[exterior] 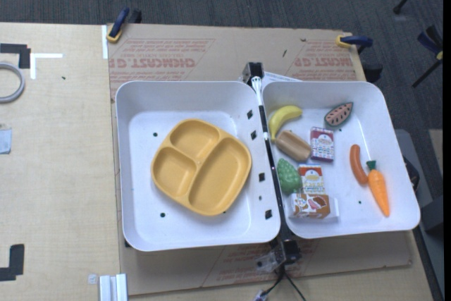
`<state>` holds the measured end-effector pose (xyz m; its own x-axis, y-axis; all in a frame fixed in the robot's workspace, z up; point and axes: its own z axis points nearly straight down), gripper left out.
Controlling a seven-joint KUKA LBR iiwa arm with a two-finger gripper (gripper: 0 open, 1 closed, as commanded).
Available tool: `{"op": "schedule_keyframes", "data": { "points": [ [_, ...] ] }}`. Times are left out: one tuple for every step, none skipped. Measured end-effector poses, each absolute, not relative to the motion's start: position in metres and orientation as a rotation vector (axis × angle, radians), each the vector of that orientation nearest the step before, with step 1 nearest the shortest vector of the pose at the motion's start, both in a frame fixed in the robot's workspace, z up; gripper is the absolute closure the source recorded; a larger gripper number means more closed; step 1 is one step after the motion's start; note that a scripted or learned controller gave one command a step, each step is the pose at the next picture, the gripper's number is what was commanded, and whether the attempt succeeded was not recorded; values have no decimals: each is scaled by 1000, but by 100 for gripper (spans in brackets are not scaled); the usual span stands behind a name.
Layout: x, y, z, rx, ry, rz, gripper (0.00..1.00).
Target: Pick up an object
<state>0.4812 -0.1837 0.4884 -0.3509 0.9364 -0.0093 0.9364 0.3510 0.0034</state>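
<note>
The right bin point(386, 125) holds several toy foods. A yellow banana point(282, 118) lies at its upper left, with a brown hot-dog bun point(293, 145) just below it. A green leafy piece point(287, 176) sits against the left wall. Beside it lies an orange-and-white carton point(311, 180), and a flat packet with a meat picture point(313, 206) lies below that. A small red-and-white box point(322, 144) is mid-bin. A watermelon slice point(338, 114) lies at the top right. A red sausage point(359, 164) and an orange carrot point(379, 190) lie at the right.
The left bin point(134, 151) holds a yellow divided plate point(201, 166). Both bins rest on a cardboard sheet point(176, 56) held by blue-and-yellow clamps point(118, 23) at the back corners. Black clips point(253, 72) join the bins at the centre seam.
</note>
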Motion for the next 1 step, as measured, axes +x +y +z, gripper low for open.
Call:
{"op": "schedule_keyframes", "data": {
  "points": [
    [483, -184, 498, 1779, 2573, -5, 100]
  ]
}}
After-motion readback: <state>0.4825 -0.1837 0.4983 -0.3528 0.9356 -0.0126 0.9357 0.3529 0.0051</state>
